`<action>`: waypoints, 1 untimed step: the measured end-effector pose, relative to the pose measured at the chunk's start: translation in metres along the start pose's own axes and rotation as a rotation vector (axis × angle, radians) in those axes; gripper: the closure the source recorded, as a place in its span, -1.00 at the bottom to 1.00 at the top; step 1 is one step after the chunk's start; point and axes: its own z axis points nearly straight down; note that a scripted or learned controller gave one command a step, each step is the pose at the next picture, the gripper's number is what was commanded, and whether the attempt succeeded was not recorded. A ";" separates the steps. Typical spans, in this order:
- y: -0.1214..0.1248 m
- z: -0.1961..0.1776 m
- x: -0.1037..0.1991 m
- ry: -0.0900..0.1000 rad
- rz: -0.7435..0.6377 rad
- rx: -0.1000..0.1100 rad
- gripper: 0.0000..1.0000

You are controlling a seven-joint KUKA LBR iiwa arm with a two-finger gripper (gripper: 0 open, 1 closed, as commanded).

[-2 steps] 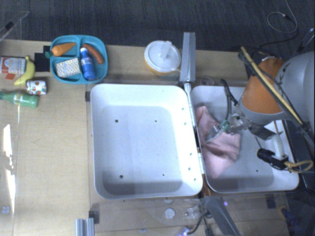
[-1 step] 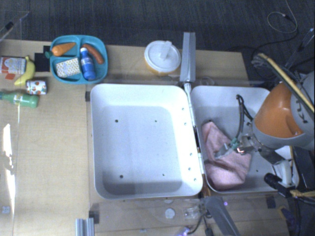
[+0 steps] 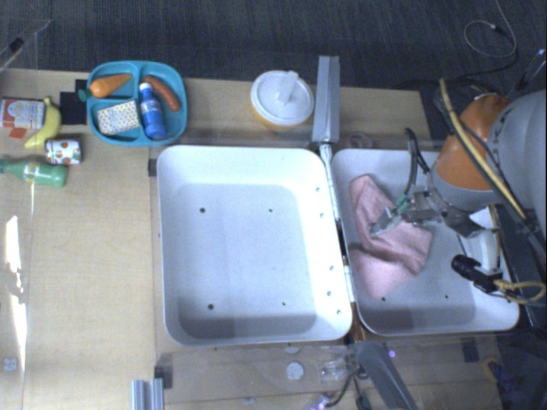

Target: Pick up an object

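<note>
A pale wooden bench (image 3: 85, 263) stood under even light, and beyond its far edge lay a dark grey carpeted floor (image 3: 256, 15).

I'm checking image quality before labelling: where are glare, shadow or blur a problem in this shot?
In the camera view, a glare streak lies on the bench at far left; the left bin has soft shadow along its lower wall; the gripper over the pink cloth is small and slightly soft.
</note>
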 end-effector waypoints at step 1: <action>0.092 0.003 0.007 0.003 -0.081 0.014 -1.00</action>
